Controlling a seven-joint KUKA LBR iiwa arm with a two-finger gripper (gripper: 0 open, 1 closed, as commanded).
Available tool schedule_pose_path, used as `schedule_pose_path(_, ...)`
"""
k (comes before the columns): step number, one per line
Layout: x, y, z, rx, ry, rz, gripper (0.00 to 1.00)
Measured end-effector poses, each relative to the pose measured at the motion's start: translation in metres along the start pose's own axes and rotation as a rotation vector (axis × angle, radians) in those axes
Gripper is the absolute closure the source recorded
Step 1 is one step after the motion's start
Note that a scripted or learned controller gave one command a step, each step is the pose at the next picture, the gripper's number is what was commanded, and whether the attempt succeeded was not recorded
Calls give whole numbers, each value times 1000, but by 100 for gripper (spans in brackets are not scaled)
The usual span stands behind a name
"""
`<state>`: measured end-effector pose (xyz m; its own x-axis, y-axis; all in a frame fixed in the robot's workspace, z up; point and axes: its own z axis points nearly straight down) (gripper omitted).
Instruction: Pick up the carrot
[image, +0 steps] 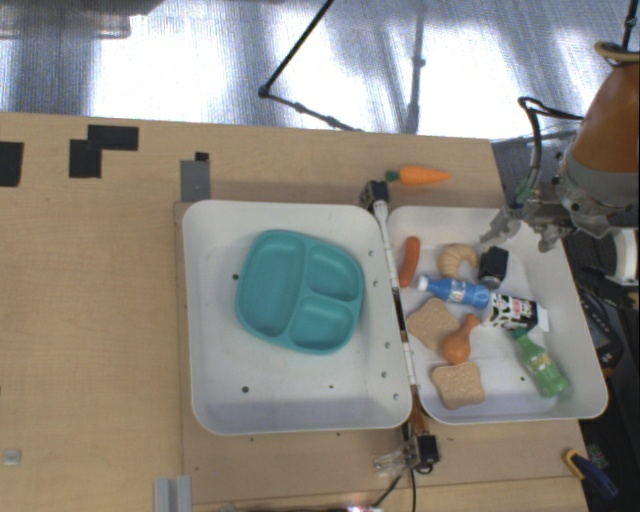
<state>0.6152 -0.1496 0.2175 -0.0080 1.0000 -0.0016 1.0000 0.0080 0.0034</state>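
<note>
Bench: plywood top (90, 300), two white bins side by side, and your carrot (420, 177) lies outside both, on the wood just past the right bin (580, 330).
Gripper: your gripper (518, 226) hangs over that bin's far corner; grasp state — cannot tell from here.
Bearing: carrot sits left of the gripper and slightly beyond, nearby.
Axis: lengthwise left-right, green end pointing away from you.

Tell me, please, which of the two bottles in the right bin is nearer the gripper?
The blue bottle, lying near the bin's middle, is nearer the gripper. The green bottle lies farther off, toward the right bin's near right corner.
</note>
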Motion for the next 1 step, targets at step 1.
schedule_pose_path(1,41,39,106,8,5,-155,0)
